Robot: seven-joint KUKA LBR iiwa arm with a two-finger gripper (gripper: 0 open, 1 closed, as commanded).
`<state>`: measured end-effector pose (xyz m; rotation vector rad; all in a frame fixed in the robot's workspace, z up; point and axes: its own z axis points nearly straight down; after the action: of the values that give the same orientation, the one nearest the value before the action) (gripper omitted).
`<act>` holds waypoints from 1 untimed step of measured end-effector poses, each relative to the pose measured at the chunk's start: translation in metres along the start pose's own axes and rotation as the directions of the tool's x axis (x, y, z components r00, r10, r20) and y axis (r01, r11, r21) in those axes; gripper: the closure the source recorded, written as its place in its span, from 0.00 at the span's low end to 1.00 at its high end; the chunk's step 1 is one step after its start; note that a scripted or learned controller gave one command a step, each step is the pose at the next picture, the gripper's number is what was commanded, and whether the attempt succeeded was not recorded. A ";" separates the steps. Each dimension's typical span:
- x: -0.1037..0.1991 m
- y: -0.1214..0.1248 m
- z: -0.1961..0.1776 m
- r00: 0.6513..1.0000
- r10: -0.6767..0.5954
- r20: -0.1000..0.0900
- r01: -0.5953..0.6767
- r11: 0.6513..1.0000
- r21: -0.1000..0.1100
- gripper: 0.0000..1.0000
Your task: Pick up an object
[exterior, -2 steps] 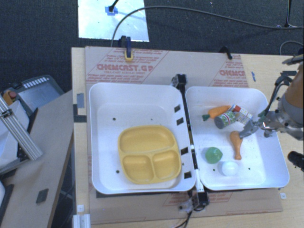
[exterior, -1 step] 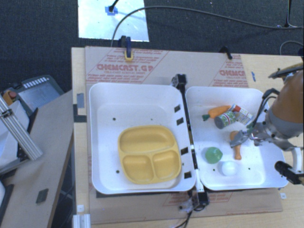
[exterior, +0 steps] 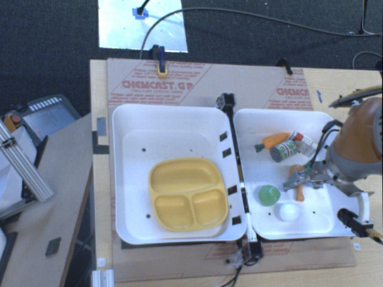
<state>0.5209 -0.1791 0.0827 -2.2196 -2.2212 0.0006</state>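
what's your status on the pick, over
Gripper low in right white bin, over small orange piece. Green round object, white ball close beside.

Reaches in from the right edge, grey arm with orange band above the wrist, bent low. Claw [exterior: 297,183] pointed leftward and downward; finger state not discernible from this angle.

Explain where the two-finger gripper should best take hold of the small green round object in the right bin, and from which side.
Probably straight down from above, fingers closing across the widest middle of the small green round object. It lies low on the right bin's floor. A white ball sits close at its lower right, so the fingers should straddle the other axis.
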 end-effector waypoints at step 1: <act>-0.001 0.001 -0.012 1.000 0.000 0.002 0.000 1.000 -0.004 1.00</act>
<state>0.5222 -0.1797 0.0952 -2.2223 -2.2248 -0.0022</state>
